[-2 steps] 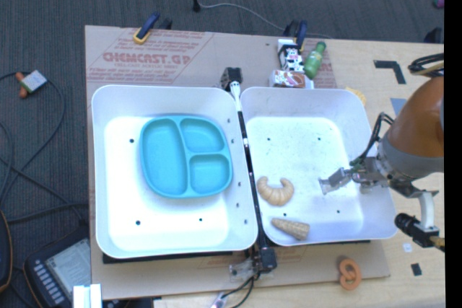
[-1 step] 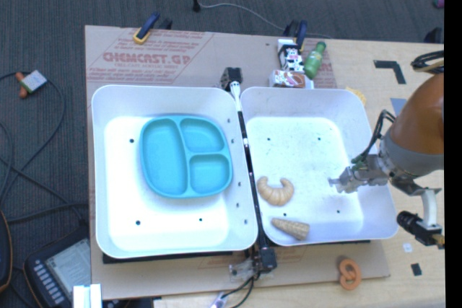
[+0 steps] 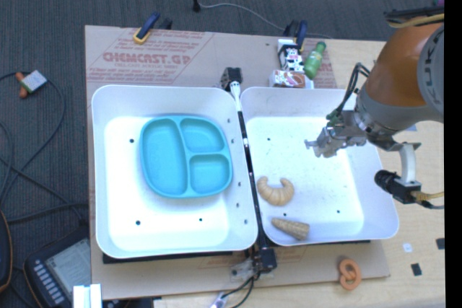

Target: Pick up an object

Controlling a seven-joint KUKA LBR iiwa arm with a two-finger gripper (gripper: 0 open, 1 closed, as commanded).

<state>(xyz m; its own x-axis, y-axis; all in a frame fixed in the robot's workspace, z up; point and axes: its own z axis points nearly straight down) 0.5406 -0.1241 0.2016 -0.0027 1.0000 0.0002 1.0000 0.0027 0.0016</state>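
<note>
Progress: I judge nothing is picked yet; the gripper (image 3: 326, 145) hangs over bare floor of the right bin (image 3: 375, 227).
Targets: the croissant (image 3: 276, 190) and the cone-shaped pastry (image 3: 291, 228) lie near the bin's front-left corner, apart from the gripper.
Fingers: too small and blurred; I cannot tell their state.
Left bin (image 3: 115, 213): holds a blue divided plate (image 3: 185, 156).

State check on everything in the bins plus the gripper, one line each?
blue divided plate: flat in the left bin, compartments bare
croissant: lying in the right bin, untouched
cone-shaped pastry: on its side near that bin's front edge
gripper: over the right bin, holding nothing I can see
</note>
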